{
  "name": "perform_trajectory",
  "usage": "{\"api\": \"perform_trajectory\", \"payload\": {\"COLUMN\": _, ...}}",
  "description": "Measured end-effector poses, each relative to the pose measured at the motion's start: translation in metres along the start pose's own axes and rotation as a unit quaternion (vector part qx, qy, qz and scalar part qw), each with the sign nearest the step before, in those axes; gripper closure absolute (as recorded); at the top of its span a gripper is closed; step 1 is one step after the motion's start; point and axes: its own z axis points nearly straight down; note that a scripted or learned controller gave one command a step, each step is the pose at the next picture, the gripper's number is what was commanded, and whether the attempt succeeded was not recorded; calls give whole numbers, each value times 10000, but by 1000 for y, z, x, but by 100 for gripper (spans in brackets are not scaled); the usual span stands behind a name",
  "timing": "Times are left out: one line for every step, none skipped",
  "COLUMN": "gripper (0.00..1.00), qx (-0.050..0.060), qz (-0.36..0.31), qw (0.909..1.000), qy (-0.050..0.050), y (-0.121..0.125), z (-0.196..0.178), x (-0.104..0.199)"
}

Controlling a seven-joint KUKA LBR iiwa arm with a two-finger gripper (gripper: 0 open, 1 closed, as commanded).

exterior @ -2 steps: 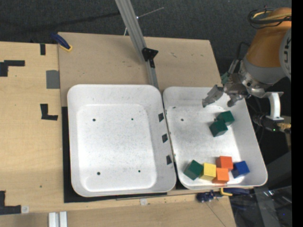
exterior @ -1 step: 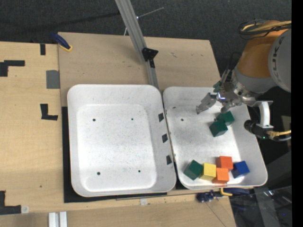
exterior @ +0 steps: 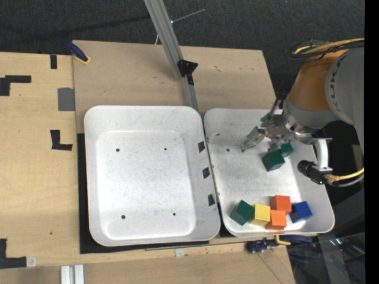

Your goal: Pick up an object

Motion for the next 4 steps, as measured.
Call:
{"api": "perform_trajectory", "payload": {"gripper": 100, "qx": -22, "qz": -11, "qw": 10000, "qy": 4, "y": 1, "z": -13, "x": 1}}
{"api": "perform_trajectory", "payload": {"gripper": 100, "qx": -58, "qz": 0, "qw": 10000, "qy": -6, "y": 1, "z": -71, "x": -8}}
{"api": "perform_trajectory", "payload": {"gripper": 100, "qx": -59, "qz": -6, "qw": 10000, "qy": -4, "y": 2, "z": -122, "x": -8}}
{"api": "perform_trajectory", "payload": {"gripper": 100, "qx": -26, "qz": -30, "qw": 10000, "qy": 9, "y": 5, "z": -106, "x": 49}}
